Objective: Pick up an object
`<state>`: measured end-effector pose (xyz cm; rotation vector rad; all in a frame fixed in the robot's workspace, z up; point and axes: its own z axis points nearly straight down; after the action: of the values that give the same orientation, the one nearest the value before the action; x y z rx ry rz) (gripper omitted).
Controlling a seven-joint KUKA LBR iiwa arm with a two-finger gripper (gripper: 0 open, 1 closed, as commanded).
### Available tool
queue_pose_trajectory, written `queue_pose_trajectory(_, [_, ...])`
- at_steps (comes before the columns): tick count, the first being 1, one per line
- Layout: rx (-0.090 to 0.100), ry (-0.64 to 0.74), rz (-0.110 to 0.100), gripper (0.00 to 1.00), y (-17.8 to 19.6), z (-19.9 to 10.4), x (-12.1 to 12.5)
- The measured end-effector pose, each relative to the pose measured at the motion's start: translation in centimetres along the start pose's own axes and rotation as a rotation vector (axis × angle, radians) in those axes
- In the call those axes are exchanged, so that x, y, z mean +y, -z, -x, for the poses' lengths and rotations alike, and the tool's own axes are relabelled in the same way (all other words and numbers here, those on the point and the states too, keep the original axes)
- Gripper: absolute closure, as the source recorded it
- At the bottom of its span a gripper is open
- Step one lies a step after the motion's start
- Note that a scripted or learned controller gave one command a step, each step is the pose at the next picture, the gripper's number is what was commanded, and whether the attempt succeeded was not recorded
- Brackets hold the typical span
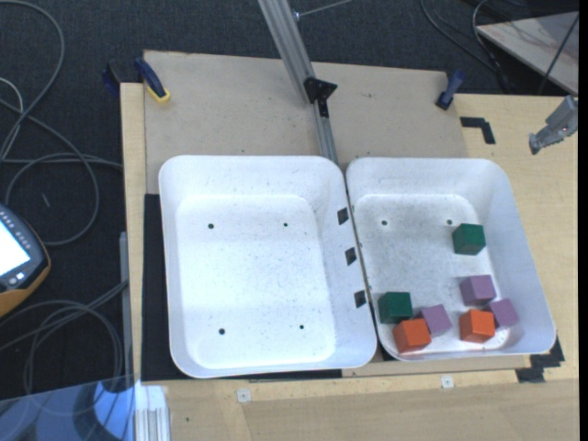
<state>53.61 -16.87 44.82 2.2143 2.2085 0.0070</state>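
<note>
Blocks well apart from jaws

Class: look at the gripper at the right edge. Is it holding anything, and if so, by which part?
Nothing is held: the gripper hangs outside the right bin, apart from the blocks lying inside it.

Both white bins are seen as smooth, speckled plastic. The bench beneath them is seen as matt, pale wood. A brushed metal pole is seen above the bins.

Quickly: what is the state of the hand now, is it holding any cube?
Hand: at the right edge, above the bench, away from the cubes; open or closed cannot be told.
</note>
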Motion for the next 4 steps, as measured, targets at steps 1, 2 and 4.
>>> queue_pose_trajectory(1, [0.006,0.009,-0.004,0.00,4.4,-5.8,0.1])
queue_pose_trajectory(2, [0.004,0.005,-0.006,1.00,5.2,-5.4,0.1])
queue_pose_trajectory(4, [0.007,0.009,-0.004,0.00,10.6,-10.1,0.2])
